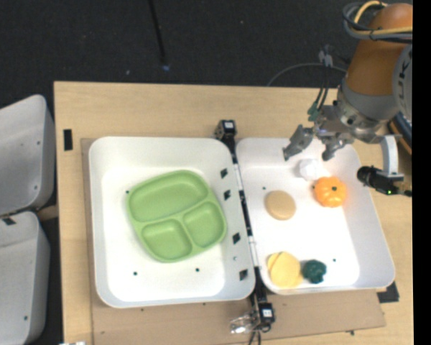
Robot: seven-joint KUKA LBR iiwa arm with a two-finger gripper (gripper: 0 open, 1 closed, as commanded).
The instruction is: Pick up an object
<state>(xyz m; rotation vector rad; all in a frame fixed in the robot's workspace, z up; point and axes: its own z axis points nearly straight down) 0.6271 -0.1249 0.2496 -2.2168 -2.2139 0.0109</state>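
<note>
The bench [72, 113] is a pale wooden board, and two shallow white bins sit on it side by side, touching along a middle seam with small black clips. The left bin [108, 272] holds one thing, a green tray [176, 214] with three compartments, one long and two smaller, lying at a slant near the bin's middle.

The arm [377, 56] comes in from the right, grey with its orange band high up near the corner, and leans over the far edge of the right bin [366, 257]. Its gripper [314, 144] hangs over that bin's far side with the two fingers spread apart, and there is nothing between them. Just below the fingers lies a small white lump [309, 168], hard to make out against the white floor; I cannot tell whether a fingertip touches it.

The other pieces in the right bin are spread about. A tan round [280, 205] lies near the bin's middle. An orange pumpkin [329, 191] sits to its right, close to the white lump and apart from the tan round. At the near edge a yellow disc [284, 269] lies flat, and a dark green piece [314, 270] rests just beside it on the right, so close they may be touching.

A small black fitting [226, 129] stands at the far end of the seam between the bins.
</note>
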